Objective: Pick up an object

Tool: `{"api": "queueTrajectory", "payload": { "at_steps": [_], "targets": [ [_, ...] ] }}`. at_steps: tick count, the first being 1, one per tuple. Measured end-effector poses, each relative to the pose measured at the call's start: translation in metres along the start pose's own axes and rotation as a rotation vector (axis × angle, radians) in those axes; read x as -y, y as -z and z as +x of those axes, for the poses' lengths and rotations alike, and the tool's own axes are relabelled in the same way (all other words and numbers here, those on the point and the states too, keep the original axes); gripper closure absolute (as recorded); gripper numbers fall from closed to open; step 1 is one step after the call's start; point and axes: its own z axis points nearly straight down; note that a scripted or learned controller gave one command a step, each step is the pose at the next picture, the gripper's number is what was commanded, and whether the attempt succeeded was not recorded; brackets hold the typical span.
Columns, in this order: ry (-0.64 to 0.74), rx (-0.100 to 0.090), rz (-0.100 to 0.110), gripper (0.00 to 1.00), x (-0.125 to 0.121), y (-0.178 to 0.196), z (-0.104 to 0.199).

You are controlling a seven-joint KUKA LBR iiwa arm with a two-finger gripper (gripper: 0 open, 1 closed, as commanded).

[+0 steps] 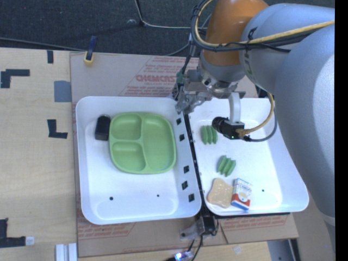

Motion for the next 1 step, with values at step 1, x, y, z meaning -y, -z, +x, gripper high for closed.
{"api": "queueTrajectory", "payload": {
  "at_steps": [1],
  "targets": [
    [-0.001,0.002,0.0,1.0,-0.0257,-0.0168,0.0546]
  ]
}}
